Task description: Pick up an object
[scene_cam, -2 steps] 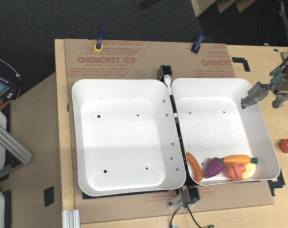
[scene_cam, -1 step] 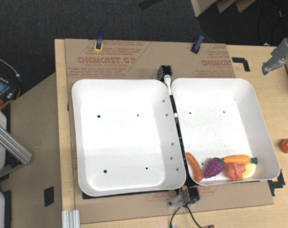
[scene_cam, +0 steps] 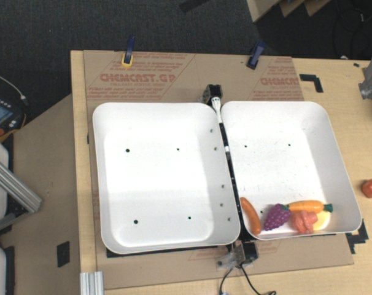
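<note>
Several toy foods lie bunched along the front edge of the right bin (scene_cam: 284,134). From left to right they are an orange-brown sausage (scene_cam: 250,216), a purple bunch of grapes (scene_cam: 276,217), and an orange carrot (scene_cam: 309,206) with a green tip. The carrot lies over a pink-red piece (scene_cam: 302,222) and a pale yellow piece (scene_cam: 321,222). The sausage lies against the bin's left wall, and the grapes touch the pink-red piece. At the frame's right edge, a grey part (scene_cam: 369,82) and a small orange part (scene_cam: 369,188) stick into view beside the bench.
The left bin (scene_cam: 155,171) sits beside the right one, with a black divider strip (scene_cam: 224,149) between them. Both rest on a brown cardboard sheet (scene_cam: 174,72), held by a blue-yellow clamp (scene_cam: 128,54) and a blue clamp (scene_cam: 256,54) at the back. A cable (scene_cam: 238,275) trails off the front.
</note>
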Controlling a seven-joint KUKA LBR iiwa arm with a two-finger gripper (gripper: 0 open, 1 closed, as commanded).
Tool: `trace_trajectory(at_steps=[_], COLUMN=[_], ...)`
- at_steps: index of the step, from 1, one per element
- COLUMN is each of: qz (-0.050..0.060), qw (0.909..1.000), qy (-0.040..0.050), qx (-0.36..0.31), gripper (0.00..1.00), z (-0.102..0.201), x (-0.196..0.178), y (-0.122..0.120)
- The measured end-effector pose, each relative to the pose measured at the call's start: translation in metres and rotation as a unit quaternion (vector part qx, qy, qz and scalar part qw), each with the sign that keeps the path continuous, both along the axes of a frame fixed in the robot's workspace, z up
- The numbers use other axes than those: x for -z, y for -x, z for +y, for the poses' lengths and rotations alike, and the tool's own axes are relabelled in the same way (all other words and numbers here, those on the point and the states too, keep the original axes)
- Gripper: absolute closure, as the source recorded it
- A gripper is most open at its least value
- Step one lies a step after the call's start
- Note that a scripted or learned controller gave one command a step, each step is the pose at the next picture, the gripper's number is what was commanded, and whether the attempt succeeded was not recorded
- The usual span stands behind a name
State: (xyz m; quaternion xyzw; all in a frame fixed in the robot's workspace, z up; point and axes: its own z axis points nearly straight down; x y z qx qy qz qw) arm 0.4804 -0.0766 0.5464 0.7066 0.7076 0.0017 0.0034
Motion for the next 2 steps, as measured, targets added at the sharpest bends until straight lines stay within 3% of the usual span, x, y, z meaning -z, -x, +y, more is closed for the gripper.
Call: trace_trajectory(at_steps=[1, 2], qz=[0.004, 0.006], qw=[1.0, 1.0], qy=[-0.0005, -0.0009], qx=[0.004, 0.005], gripper=[1.0, 1.0], z=[-0.06, -0.138], x=[0.012, 0.058], y=[0.002, 0.002])
